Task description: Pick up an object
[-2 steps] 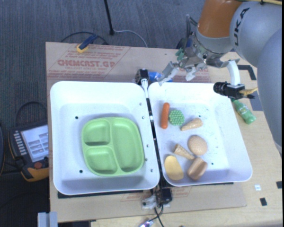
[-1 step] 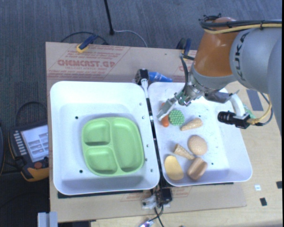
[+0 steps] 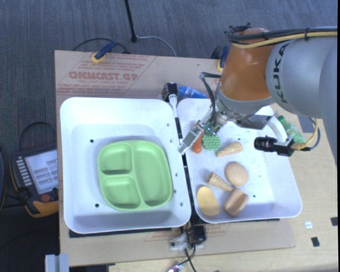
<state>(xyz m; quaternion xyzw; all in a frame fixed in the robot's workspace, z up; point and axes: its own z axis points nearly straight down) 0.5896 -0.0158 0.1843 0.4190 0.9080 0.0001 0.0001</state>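
Note:
My gripper [image 3: 191, 139] hangs low over the left edge of the right bin [image 3: 283, 205], by the wall shared with the left bin. An orange piece [image 3: 198, 146] and a green bumpy piece [image 3: 211, 141] lie just right of its tip, too close to tell whether they touch. Further right and nearer the front lie a pale tan wedge [image 3: 230, 149], a round tan potato-like piece [image 3: 236, 173], a small cone [image 3: 217, 181], a yellow lemon-like piece [image 3: 207, 200] and a brown piece [image 3: 236, 202]. None of them is seen held.
The left bin [image 3: 82, 123] holds a green divided plate [image 3: 135, 173]. A blue object [image 3: 191, 92] and a black-and-white stick [image 3: 171, 93] lie at the right bin's far left corner. A green object [image 3: 288, 130] sits by the bin's right side, under the arm.

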